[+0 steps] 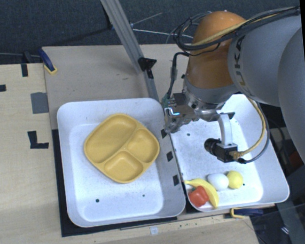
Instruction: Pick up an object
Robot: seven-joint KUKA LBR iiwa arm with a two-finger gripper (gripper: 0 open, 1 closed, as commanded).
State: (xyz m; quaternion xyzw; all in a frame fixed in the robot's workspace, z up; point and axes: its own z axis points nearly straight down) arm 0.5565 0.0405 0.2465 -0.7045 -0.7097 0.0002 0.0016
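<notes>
Several small objects lie along the front edge of the right bin (250,136): a yellow banana (207,188), a red piece (199,196) tucked against it, a white egg-shaped ball (219,181) and a small yellow lemon (234,179). A yellow divided plate (121,147) lies in the left bin (76,169). My gripper (170,125) hangs over the rear left corner of the right bin, close to the wall between the two bins. It is well behind the small objects, and I see nothing in it.
A grey metal bar (128,40) slants down from the top to the bins' rear edge. Black cable and a black fitting (219,149) hang from the wrist over the right bin. Tan bench surface (16,158) lies to the left.
</notes>
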